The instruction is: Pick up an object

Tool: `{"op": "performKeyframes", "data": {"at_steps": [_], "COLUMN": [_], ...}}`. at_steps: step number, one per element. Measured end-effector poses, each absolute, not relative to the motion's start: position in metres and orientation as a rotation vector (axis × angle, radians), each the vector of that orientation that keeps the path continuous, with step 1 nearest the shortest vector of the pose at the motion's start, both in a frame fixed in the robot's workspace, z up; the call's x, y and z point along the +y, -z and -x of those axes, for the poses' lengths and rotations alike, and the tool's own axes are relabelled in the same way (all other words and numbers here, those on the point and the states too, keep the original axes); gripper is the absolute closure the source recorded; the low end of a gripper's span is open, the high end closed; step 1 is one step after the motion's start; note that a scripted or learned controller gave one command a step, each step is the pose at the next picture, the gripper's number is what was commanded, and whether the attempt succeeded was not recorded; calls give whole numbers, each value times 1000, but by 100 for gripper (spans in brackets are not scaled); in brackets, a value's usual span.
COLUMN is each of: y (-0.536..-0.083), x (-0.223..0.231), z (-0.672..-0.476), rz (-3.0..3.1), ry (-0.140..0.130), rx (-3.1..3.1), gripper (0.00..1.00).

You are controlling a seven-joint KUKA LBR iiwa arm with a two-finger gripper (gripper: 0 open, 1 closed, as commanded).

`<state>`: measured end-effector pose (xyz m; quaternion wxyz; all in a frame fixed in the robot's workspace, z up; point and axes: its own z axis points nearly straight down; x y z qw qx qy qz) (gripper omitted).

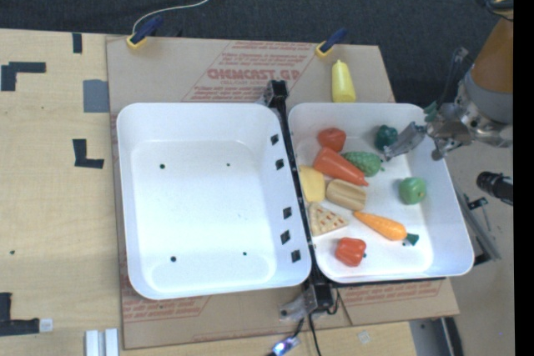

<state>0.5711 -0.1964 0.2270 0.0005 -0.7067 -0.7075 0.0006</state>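
A: Where does the camera sit?

B: High above the bench point(50, 179), fixed, looking down at a slant. Both white bins fit in its view, the left bin point(200, 117) and the right bin point(446, 204) side by side.

A: Which way does it face?

B: Towards the dark floor beyond the bench's far edge, which fills the top of the picture. The arm point(496, 71) comes in from the right edge, and the jaws hang over the right bin's far right corner.

A: How near is it?

B: Far enough that bench shows left of the bins and floor beyond
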Motion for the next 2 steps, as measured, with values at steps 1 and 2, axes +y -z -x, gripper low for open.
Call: {"op": "performKeyframes", "data": {"at_steps": [1, 2], "y": [-76, -85], "x": [-145, -113], "z": [-580, -616], "rz": [2212, 2217], "ry": [-4, 1], "rx": [-2224, -2229], "gripper": [0, 0]}}
